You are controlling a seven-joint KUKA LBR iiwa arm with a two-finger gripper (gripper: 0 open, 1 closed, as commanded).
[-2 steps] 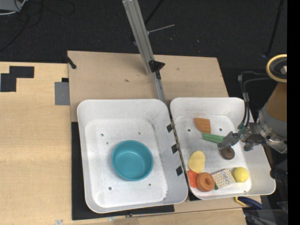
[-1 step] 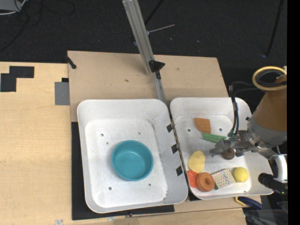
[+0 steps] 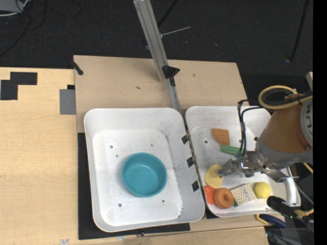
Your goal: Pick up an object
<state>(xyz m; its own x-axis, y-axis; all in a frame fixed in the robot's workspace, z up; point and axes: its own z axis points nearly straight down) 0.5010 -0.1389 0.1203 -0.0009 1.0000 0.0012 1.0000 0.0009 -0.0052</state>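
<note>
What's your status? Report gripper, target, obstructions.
Gripper low in right bin, over pale yellow piece. Nothing seen held. Orange ring and green piece crowd close.

Arm (image 3: 286, 137): grey body w/ wide orange band above wrist, black cables looping over top, small dark metal gripper (image 3: 231, 168) at end.

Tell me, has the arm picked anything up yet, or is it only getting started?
Nothing looks lifted yet. The tool is down inside the right bin, by the pale yellow piece and the green stick. I can't make out whether it has hold of anything. The orange ring, yellow ball and orange wedge lie in the bin. The grab and the lift remain.
</note>
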